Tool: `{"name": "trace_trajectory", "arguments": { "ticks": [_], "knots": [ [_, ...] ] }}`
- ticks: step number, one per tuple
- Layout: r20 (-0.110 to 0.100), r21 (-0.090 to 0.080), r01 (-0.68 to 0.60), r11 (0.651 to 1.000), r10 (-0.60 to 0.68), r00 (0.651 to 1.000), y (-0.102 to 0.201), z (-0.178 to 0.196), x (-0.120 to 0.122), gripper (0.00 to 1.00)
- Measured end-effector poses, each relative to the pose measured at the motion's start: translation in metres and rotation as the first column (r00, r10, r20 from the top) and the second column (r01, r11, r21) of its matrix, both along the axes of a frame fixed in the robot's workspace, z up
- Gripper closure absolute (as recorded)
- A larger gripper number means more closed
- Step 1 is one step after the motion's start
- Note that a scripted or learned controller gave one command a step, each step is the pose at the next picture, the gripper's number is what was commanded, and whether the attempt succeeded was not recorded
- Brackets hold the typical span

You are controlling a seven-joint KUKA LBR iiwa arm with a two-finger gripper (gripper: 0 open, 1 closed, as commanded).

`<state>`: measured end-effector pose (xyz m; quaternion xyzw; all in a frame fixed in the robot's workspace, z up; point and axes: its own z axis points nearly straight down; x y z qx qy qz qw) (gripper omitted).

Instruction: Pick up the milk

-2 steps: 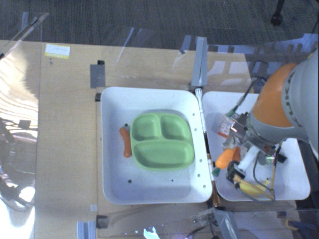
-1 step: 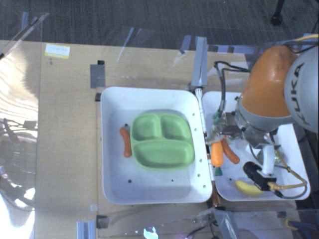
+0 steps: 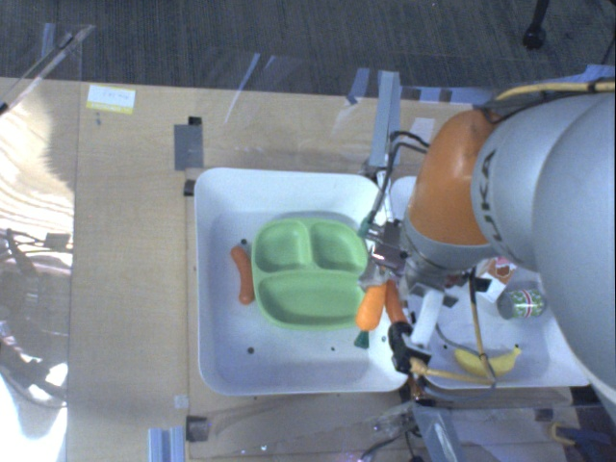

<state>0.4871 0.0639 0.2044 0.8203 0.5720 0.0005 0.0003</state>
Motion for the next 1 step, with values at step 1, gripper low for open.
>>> {"name": "trace_trajectory", "arguments": {
  "ticks": [1],
  "knots": [
    [0.009,-0.007,-0.523,0.853,0.523,0.853,-0.0685,0.1725,0.0642,1.00]
  ]
}}
